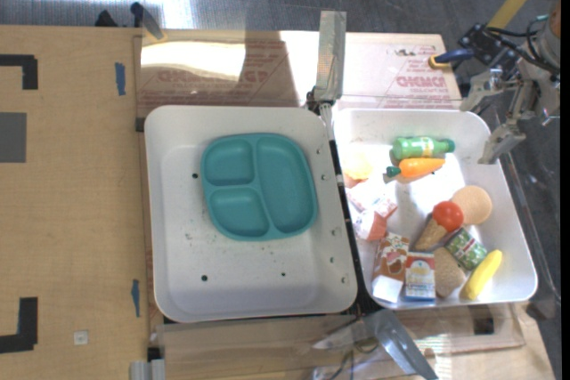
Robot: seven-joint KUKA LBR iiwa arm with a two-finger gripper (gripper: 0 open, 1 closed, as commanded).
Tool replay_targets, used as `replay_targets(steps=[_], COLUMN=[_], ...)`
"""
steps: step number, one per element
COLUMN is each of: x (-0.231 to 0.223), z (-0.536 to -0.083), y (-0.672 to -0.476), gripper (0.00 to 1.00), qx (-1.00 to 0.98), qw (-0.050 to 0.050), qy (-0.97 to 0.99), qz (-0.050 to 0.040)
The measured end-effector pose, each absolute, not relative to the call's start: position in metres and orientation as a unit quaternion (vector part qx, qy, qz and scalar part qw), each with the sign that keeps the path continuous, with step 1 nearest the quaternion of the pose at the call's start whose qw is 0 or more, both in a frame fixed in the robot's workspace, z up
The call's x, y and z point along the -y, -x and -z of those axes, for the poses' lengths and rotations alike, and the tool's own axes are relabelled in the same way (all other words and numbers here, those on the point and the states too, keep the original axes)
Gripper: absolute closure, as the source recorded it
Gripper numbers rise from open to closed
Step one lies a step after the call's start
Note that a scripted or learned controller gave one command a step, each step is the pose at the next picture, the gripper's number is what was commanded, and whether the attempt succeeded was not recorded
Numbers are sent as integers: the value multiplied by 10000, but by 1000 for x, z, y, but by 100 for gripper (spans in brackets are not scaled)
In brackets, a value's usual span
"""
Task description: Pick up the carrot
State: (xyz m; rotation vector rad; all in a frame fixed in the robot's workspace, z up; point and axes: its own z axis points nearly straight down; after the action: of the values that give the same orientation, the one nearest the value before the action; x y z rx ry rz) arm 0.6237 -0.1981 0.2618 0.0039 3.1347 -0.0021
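Beside carrot (419, 165): green bottle (422, 146), touching.

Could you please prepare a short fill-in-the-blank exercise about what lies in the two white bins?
1. The teal plastic plate with three compartments lies in the ____ shallow white bin of the camera view.
2. The orange toy carrot lies directly below the ____ toy bottle.
3. The carrot lies in the ____ shallow white bin.
4. The yellow toy banana lies near that bin's lower ____ corner.

Missing words: left; green; right; right
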Motion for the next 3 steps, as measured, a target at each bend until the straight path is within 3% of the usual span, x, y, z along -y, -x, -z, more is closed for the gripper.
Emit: replay_targets(steps=[1, 2, 3], x=[177, 176, 227], z=[-90, -102, -178], y=[-607, -609, -561], gripper=[0, 100, 100], qx=[-9998, -9998, -9987], qw=[61, 97, 66], qy=[-188, -174, 511], qz=[13, 20, 31])
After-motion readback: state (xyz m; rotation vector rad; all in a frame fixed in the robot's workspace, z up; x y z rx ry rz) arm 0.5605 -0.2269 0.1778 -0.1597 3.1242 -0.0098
